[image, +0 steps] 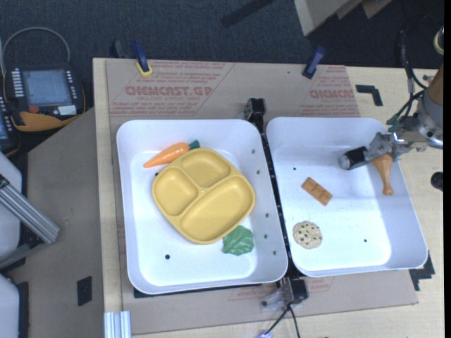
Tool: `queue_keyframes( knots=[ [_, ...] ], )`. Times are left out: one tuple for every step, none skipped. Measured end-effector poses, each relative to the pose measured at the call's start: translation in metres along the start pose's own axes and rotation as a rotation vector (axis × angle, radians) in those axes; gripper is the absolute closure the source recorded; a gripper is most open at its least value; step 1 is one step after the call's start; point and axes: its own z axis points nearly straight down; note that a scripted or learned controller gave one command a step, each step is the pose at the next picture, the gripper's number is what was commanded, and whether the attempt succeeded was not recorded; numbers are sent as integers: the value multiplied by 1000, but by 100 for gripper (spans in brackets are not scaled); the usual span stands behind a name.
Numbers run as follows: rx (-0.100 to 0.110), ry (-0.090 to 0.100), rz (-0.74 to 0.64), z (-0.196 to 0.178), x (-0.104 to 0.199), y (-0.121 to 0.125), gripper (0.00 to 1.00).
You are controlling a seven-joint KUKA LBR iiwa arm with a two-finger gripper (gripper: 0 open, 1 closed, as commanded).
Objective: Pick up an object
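In the right bin (394, 255), a tan chicken drumstick (385, 173) lies near the right wall, its thin end pointing toward the front. My gripper (379, 152) hangs directly over the drumstick's thick end, reaching in from the right, and a dark cylindrical part sticks out to its left. A brown rectangular wafer (316, 191) lies mid-bin. Further forward sits a round chocolate-chip cookie (307, 234).
The left bin (141, 259) holds a yellow divided plate (203, 194), with an orange carrot (166, 154) at its back-left edge and a green lettuce leaf (239, 241) at its front. Clamps and a cardboard sheet surround both bins.
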Motion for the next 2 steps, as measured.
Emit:
queue_keyframes(
  knots=[
    [1,0,1,-31,0,2,100],
    [10,6,-3,-27,52,-17,100]
  ],
)
